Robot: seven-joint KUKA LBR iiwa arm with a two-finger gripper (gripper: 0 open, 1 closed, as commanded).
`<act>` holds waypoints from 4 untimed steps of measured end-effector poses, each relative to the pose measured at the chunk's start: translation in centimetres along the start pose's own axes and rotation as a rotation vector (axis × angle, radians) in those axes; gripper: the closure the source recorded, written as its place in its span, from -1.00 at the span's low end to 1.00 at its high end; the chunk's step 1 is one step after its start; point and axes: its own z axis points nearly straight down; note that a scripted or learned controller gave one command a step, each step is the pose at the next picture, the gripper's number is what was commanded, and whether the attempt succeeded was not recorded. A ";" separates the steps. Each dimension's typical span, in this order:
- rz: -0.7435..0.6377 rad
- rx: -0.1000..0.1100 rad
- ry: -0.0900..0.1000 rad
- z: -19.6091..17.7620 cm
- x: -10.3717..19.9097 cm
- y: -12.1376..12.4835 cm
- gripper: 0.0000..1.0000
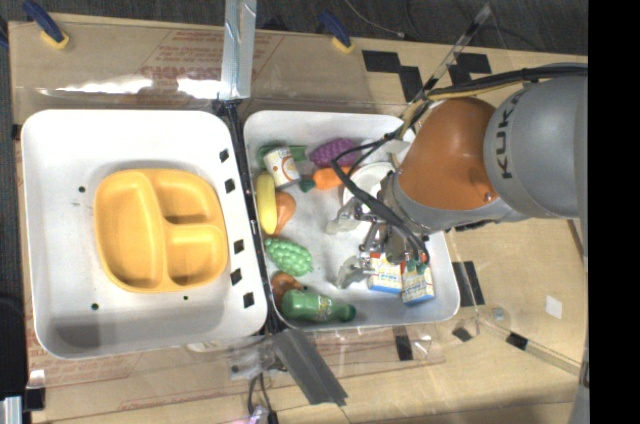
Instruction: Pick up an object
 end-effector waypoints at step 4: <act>0.282 0.001 -0.003 -0.9 -12.4 2.6 -1.00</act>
